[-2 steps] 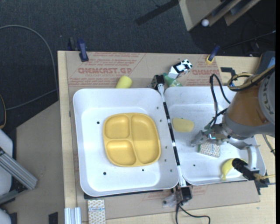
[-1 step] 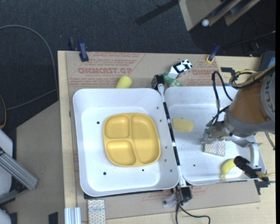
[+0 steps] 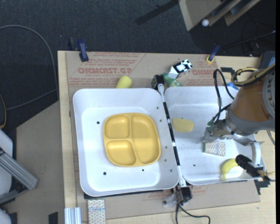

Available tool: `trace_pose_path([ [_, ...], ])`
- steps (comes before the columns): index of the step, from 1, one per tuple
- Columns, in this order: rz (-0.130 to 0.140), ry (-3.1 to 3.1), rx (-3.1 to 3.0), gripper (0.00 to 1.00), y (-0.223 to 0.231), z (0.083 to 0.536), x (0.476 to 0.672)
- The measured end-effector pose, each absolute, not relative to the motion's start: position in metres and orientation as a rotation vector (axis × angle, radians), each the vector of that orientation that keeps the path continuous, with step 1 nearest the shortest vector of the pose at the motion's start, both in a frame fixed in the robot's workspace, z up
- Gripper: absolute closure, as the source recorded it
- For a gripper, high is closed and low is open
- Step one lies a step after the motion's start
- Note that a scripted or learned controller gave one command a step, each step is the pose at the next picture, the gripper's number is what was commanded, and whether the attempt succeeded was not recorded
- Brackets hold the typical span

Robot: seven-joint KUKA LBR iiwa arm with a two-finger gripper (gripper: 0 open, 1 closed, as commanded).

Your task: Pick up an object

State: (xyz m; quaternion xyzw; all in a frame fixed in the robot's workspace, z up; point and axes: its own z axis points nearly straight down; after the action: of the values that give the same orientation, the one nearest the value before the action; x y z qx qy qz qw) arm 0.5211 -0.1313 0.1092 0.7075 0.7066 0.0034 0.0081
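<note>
floor [image 3: 109,26]: dark carpet | bench top [image 3: 65,131]: tan board, red print along far edge | clamps: blue one [image 3: 82,49] at far left corner | cable [image 3: 39,39]: grey loop on floor, left | boxes [image 3: 210,13]: cardboard, top right | light: even

Two white bins [image 3: 87,105]. Left of their shared divider: 1 yellow tray [image 3: 131,139]. Right: 1 yellow disc [image 3: 183,125], 1 patterned packet [image 3: 215,148], 1 banana [image 3: 228,166].

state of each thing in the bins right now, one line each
yellow divided plate: lying flat in the left bin
pale yellow piece: lying loose in the right bin
patterned packet: flat, just under the gripper
banana: lying near the front right corner
</note>
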Motion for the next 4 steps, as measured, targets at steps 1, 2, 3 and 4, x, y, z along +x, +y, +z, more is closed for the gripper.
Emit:
trace_pose_path([
  [1, 0.003, 2.224, 2.219, 1.0, -0.06, 0.185, 0.535],
  [2, 0.0, 2.222, 2.221, 0.0, -0.061, 0.185, 0.534],
  [3, 0.008, 2.217, 2.214, 0.0, -0.105, 0.088, 0.538],
  [4, 0.008, 2.217, 2.215, 0.0, -0.136, 0.088, 0.519],
])
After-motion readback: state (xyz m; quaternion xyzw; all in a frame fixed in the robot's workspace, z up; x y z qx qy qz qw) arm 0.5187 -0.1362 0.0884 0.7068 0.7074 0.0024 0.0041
